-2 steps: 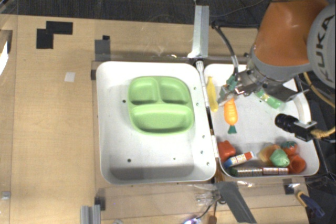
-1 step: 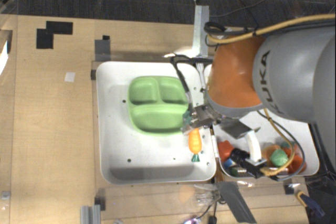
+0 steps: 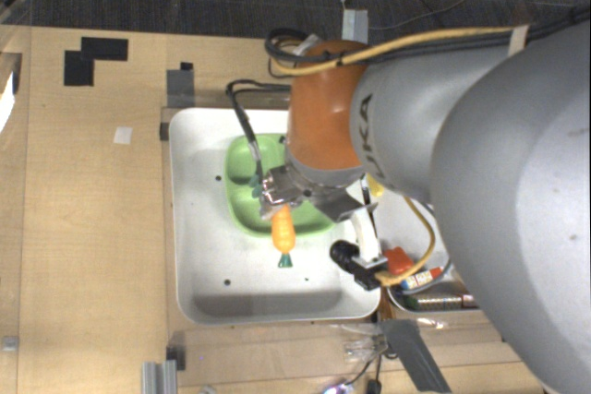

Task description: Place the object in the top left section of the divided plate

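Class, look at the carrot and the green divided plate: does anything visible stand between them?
Nothing visible does. The carrot hangs at the near edge of the green plate, just under the gripper; the arm hides much of the plate.

Lighting: even, moderately bright, overhead. White bin (image 3: 199,226) floor carries a soft grey shadow along its near wall — no hard edges. Mild sheen on the arm (image 3: 480,161) casing. Overall focus soft; fine detail grainy — small items blurred.
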{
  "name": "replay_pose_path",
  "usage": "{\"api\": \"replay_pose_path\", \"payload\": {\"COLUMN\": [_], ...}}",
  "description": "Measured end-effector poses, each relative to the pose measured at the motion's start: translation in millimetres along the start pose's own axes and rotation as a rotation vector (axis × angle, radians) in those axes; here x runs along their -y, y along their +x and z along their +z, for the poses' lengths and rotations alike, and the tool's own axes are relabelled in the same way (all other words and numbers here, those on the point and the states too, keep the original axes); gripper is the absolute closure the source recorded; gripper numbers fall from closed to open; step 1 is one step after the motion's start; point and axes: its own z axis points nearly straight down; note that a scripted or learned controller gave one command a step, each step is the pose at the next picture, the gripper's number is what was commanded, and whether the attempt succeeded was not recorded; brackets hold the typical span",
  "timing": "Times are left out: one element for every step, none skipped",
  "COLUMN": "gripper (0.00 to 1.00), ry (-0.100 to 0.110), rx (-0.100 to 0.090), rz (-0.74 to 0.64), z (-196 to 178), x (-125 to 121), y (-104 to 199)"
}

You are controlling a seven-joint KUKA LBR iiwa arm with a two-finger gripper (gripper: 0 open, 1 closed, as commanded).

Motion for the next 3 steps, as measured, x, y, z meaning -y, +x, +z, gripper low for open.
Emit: {"api": "replay_pose_path", "payload": {"gripper": [1.00, 1.00, 1.00], "ry": [-0.003, 0.000, -0.002], "rx": [0.001, 0.001, 0.000], "rz": [0.089, 0.358, 0.312], "z": [-25, -17, -108], "x": [-36, -71, -82], "y": [-70, 5, 23]}}
